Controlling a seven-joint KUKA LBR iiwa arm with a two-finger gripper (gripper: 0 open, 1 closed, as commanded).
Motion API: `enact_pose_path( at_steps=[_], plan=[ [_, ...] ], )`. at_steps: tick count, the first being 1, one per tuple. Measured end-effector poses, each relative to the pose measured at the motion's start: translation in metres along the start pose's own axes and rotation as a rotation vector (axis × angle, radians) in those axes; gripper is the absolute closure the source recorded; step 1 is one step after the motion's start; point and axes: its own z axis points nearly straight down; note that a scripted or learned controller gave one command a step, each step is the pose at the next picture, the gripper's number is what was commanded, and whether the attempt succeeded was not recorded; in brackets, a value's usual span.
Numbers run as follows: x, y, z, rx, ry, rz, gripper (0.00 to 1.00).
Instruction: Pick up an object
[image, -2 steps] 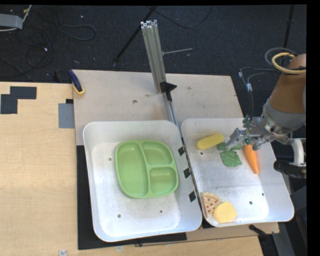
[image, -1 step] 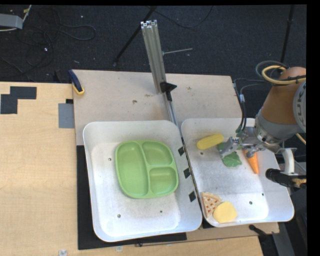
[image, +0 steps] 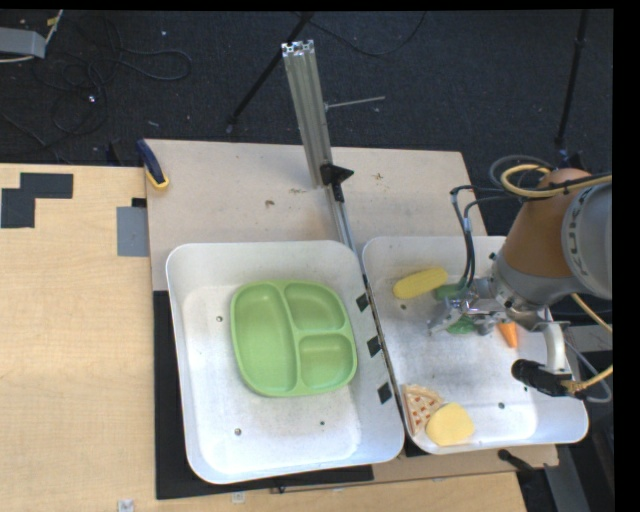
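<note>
In the right bin (image: 480, 385), my gripper (image: 455, 316) hangs low over the upper middle, reaching in from the right. A small green item (image: 462, 324) lies right beneath it, partly hidden by the gripper. Just up and left of the gripper rests a yellow corn-like piece (image: 420, 283). A small orange piece (image: 509, 335) sits to the gripper's right. A waffle piece (image: 420, 404) and a round yellow item (image: 450, 425) lie at the bin's front left corner.
The left bin (image: 200, 400) holds a green divided plate (image: 294, 337). A metal post (image: 310, 115) rises behind the bins. The arm's orange band and grey body (image: 550, 245) overhang the right bin's right side, with cables looping nearby.
</note>
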Motion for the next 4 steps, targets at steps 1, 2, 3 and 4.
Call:
enact_pose_path(
  at_steps=[1,2,3,4],
  plan=[
    [0.000,0.001,0.002,-0.006,-0.001,0.000,0.00],
    [0.000,0.003,-0.009,-0.011,0.002,0.002,1.00],
    [-0.006,0.000,-0.053,-0.008,-0.002,0.005,1.00],
    [-0.006,-0.001,-0.117,-0.010,-0.002,-0.001,1.00]
  ],
)
